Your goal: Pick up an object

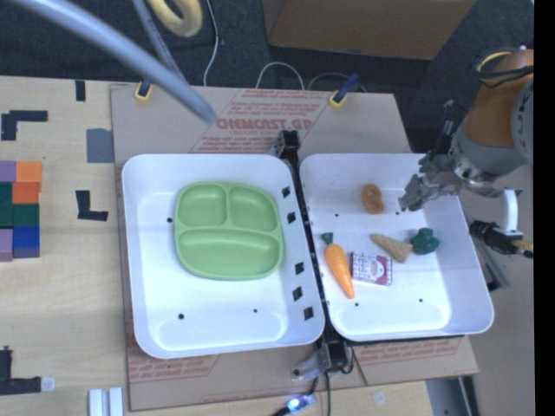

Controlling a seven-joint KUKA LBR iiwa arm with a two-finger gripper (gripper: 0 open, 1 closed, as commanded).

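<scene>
The right bin (434,315) holds several small objects: an orange carrot (339,269), a pink and white packet (371,268), a tan wedge (393,247), a dark green toy (424,241) and a brown pastry-like piece (373,198). My gripper (414,195) hangs over the right side of this bin, above and a little right of the brown piece and above the green toy. Nothing shows between its fingers. The grey arm with its orange band (499,102) reaches in from the right.
The left bin (147,232) holds a green divided tray (230,230). Coloured blocks (19,211) sit at the far left on the bench. A cardboard box (381,11) stands behind the bins. A black divider (299,232) runs between the two bins.
</scene>
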